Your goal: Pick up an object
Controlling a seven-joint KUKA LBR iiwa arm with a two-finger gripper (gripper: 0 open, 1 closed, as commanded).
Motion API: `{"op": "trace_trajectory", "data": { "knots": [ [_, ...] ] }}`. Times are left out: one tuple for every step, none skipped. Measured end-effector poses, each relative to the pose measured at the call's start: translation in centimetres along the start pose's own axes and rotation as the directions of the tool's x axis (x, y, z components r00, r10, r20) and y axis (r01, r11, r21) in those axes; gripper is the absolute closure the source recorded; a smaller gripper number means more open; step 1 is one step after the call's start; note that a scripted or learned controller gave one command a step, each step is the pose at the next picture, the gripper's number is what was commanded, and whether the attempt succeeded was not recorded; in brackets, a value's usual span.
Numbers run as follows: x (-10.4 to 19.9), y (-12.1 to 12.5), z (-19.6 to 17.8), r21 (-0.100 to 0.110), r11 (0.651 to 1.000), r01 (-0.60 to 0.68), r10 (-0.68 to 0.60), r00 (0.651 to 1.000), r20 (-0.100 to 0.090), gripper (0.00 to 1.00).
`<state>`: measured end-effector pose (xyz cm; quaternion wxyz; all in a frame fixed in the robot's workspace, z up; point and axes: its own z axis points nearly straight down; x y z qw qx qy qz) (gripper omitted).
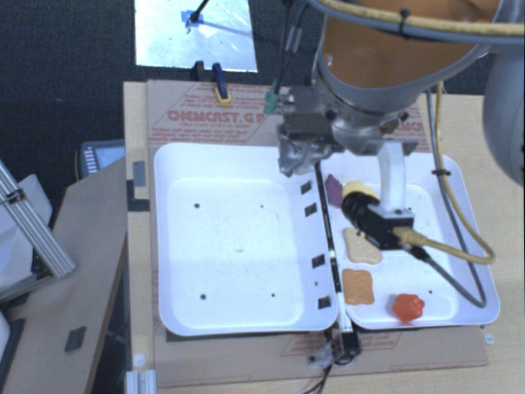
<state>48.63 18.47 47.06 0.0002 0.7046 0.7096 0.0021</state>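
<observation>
**Inspector:** Tool position and state?

**Assessor:** The gripper (295, 164) hangs at the far end of the strip where the left bin (162, 245) and the right bin (373, 309) meet, below the orange band of the arm. Nothing is seen held by it. Whether it stands wide or narrow, I cannot tell: its lower end is a blurred grey mass.

**Inspector:** The candidates for picking, starting from the tool?

**Assessor:** All five lie in the right bin, on the arm's side of the gripper. Closest is a purple piece (334, 190), just beside the gripper and slightly nearer the camera, apart from it. Next to that, one step further from the tool, is a yellow piece (356, 189). Whether the two touch, I cannot tell.

**Inspector:** Beyond those?

**Assessor:** A pale tan piece (362, 248) lies flat, further from the gripper towards the bench's near edge. Past it, near the dividing strip, is an orange square piece (358, 286), just beside the tan one with a narrow gap showing. Farthest from the tool is a red lump (408, 305), near the bin's near wall and apart from the orange square.

**Inspector:** Surroundings?

**Assessor:** Both bins sit on a cardboard sheet (205, 115) with red lettering, which shows behind the gripper. Beyond the sheet's far edge, well away from the tool, a shiny panel (194, 23) lies on the dark floor.
</observation>
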Motion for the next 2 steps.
{"op": "trace_trajectory", "data": {
  "knots": [
    [4.77, 5.34, -6.81, -0.008, 1.000, 0.000, 0.000, 1.000, -0.001, 1.00],
    [4.55, 5.12, -6.43, 0.001, 1.000, -0.003, 0.003, 1.000, 0.001, 0.00]
  ]
}}
